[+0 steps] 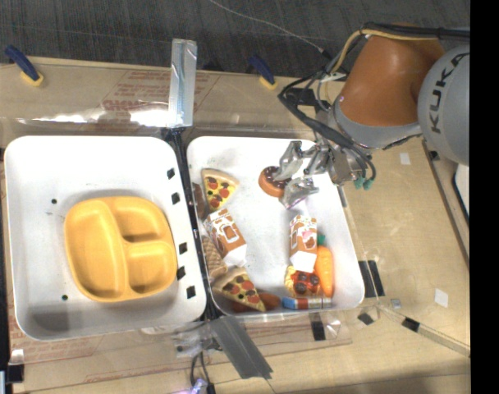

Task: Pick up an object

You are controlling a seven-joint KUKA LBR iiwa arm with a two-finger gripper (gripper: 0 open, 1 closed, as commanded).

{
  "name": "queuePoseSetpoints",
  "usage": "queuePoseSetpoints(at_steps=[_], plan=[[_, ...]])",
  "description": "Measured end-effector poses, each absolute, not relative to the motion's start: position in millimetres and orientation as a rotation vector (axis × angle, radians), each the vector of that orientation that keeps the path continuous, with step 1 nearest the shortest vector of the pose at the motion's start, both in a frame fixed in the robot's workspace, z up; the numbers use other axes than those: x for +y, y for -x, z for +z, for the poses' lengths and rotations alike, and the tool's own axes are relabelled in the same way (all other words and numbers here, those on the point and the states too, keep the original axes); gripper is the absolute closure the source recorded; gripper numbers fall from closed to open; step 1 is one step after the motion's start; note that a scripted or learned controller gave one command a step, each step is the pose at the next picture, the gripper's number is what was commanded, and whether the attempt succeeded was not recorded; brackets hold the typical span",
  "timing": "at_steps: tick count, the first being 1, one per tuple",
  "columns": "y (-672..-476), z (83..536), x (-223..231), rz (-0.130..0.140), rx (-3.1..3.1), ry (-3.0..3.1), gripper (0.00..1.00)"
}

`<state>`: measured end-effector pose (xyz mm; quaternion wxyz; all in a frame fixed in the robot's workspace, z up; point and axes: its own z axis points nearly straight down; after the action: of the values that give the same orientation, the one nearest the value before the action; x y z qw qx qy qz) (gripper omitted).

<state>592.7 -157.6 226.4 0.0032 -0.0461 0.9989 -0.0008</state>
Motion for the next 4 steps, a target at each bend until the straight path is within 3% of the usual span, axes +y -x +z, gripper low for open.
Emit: queuePoseSetpoints(at_steps=[1, 2, 3, 4], plan=[[-655.4, 237, -108, 0.000, 3.138, 0.045, 1.00], [-657.9, 295, -157, -0.005, 3.130, -0.184, 1.00], [-644.6, 284, -71, 0.000, 3.135, -0.189, 1.00], [-645.7, 295, -71, -0.003, 3.132, -0.185, 1.00]])
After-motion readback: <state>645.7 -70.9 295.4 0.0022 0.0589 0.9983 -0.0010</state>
